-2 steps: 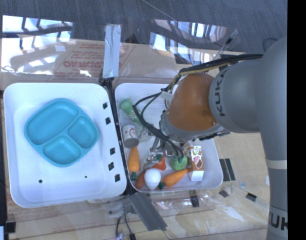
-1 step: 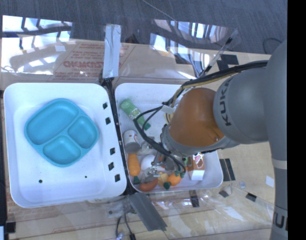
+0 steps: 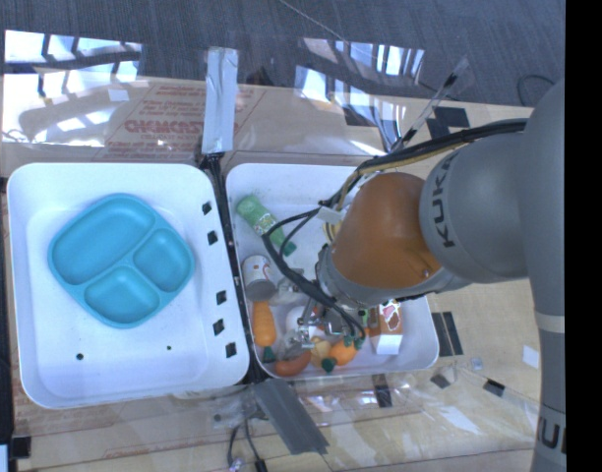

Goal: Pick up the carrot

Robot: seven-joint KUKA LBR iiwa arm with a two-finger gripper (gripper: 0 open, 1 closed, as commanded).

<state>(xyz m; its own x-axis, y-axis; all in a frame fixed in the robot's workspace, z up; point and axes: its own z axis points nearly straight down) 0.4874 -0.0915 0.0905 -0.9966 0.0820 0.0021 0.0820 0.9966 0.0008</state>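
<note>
Carrot (image 3: pixel 265 324) is lying in the right bin (image 3: pixel 311 180), near its front-left corner, close to the divider wall. It's short, orange, stubby, long axis running roughly front to back, with a paler tip at the far end. Just beyond it a small silver can (image 3: pixel 257 275) is sitting; a green bottle (image 3: pixel 256 213) is lying further back. The arm's orange band (image 3: pixel 380 229) is hanging over the bin's middle, covering much of it. Gripper (image 3: pixel 309 330) is sitting low among small toy food pieces (image 3: pixel 331 354), just right of the carrot; can't tell the finger state in the clutter. Blue divided plate (image 3: pixel 122 259) is resting in the left bin (image 3: pixel 26 293).
</note>
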